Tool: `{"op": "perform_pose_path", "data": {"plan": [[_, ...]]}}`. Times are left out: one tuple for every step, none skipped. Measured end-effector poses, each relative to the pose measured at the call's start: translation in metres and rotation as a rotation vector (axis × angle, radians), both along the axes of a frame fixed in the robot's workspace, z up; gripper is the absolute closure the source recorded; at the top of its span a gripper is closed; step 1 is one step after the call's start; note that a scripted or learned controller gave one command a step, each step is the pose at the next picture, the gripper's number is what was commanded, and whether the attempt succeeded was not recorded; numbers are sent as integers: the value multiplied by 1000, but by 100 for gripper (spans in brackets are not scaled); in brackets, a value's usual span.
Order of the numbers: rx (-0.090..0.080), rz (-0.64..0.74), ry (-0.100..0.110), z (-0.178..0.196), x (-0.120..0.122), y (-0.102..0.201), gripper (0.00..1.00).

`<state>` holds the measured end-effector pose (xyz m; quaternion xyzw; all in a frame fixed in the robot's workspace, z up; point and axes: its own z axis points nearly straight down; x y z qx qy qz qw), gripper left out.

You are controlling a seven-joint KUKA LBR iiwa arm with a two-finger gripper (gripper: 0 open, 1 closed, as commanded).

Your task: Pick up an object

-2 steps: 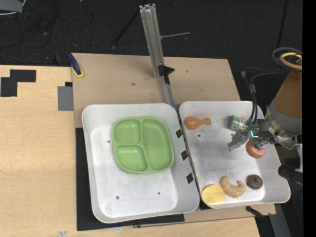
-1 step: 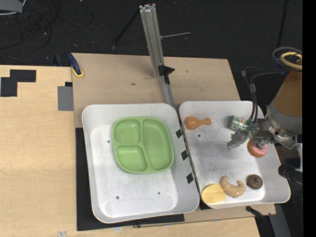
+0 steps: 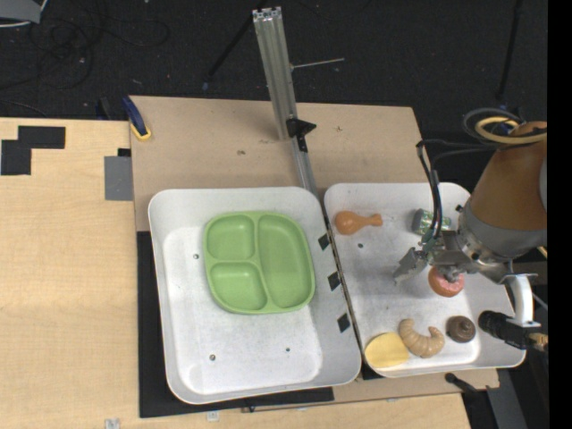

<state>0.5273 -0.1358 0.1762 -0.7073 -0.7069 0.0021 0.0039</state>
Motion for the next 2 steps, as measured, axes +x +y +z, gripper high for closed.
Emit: {"op": "perform_pose_path", "data": {"plan": [[0,0,2,-61,-8,-5,0],[-3,1,-14,-83,-5,-5,0]]}}
